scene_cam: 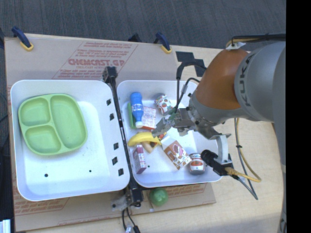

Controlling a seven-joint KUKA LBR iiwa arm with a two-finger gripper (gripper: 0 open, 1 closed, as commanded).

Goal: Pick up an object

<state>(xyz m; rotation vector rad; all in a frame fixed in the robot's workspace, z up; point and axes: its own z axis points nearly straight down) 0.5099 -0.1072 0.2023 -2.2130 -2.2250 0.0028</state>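
1. A worktop (243, 198) covered with printed brown cardboard (97, 62) carries two shallow white bins side by side, seen from above at a slant; dark grey carpet lies beyond it.
2. The left bin (29, 183) holds a light green divided plate (52, 124) in its upper left part.
3. The right bin (146, 178) holds a cluster of small items. A banana (142, 139) lies near the middle of this bin.
4. Above the banana stands a blue and white bottle (137, 108), with a white packet (148, 116) just beside it.
5. Below the banana, by the bin's left wall, lies a dark red box (140, 159). To the banana's right are a patterned snack packet (177, 154) and a small can (196, 164).
6. The grey and orange arm (233, 86) reaches in from the right. Its end effector (160, 128) sits just above the banana's right end, tips down among the items.
7. Whether its fingers are parted or closed on anything cannot be made out.
8. A small green ball (158, 196) rests on the cardboard below the right bin.
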